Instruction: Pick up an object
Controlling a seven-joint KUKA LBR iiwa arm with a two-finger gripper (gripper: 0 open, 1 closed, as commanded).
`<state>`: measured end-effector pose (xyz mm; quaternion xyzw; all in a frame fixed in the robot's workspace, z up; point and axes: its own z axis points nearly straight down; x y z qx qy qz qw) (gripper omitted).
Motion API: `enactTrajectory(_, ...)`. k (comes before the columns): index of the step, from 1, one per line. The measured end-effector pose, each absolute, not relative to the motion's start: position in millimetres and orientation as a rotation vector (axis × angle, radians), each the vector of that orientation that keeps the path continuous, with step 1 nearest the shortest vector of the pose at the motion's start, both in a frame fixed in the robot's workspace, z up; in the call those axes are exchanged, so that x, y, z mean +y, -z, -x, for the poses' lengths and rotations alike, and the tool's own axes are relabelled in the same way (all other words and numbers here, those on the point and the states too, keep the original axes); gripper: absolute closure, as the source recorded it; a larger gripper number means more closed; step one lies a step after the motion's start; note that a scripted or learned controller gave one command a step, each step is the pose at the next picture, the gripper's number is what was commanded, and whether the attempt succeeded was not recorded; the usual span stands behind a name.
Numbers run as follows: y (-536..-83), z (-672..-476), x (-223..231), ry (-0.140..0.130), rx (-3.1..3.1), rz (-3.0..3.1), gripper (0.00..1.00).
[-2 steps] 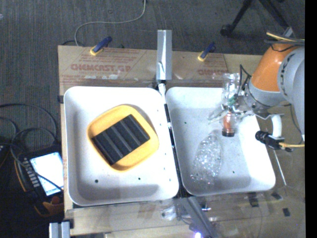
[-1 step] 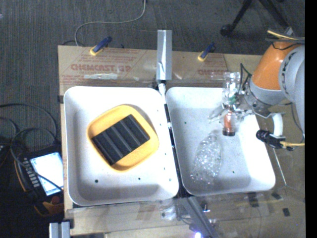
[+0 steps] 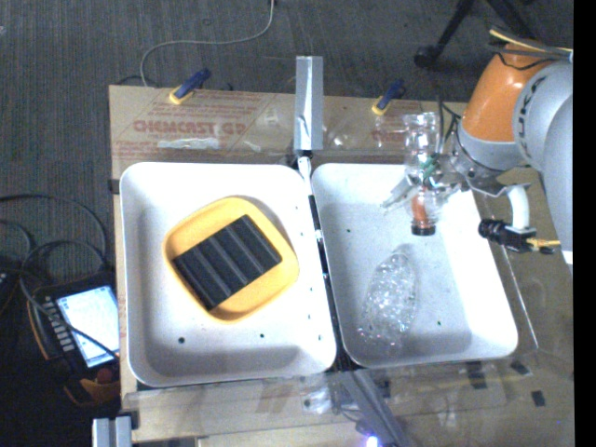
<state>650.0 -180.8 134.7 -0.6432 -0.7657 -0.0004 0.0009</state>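
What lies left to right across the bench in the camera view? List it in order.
Left bin holding the yellow object with a black ribbed top → upright divider post between the bins → right bin holding the clear crinkled plastic bottle → gripper → orange-banded arm.

Bright, even overhead light washes the two white bins (image 3: 223, 361) nearly flat, with only soft, faint shadows along their inner walls. The dark floor (image 3: 56, 45) looks grainy (mild sensor noise), and the whole frame is slightly soft, low in resolution.
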Motion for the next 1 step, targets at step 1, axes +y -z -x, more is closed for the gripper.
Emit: enactTrajectory(1, -173.9, -661.8, -101.8, -0.001, -2.37, 2.061, 1.0)
